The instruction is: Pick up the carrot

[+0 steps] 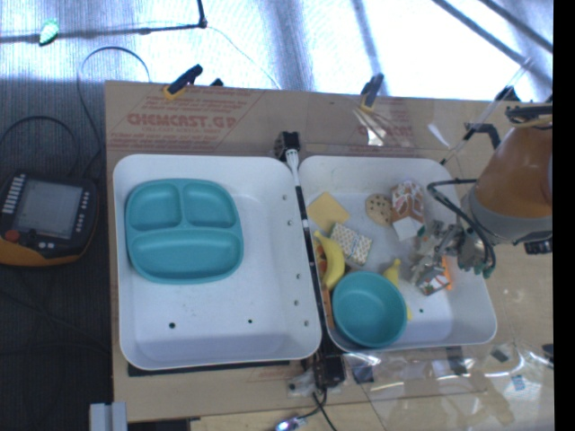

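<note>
A thin orange strip that looks like the carrot (pixel 322 268) lies along the left wall of the right bin (pixel 467 326), squeezed between the wall and a yellow banana (pixel 333 260). The banana and the teal bowl (pixel 368 308) partly hide it. My gripper (pixel 435 260) hangs low over the right side of that bin, well to the right of the carrot. A small orange-red piece (pixel 439 284) lies right at its lower end; whether it is touched or held is not clear.
The right bin also holds a cheese slice (pixel 327 210), a cracker (pixel 351 243), a cookie (pixel 378 208) and a red-and-white item (pixel 408 201). A teal divided plate (pixel 183 228) sits in the left bin (pixel 216 330). The arm (pixel 514 187) enters from the right.
</note>
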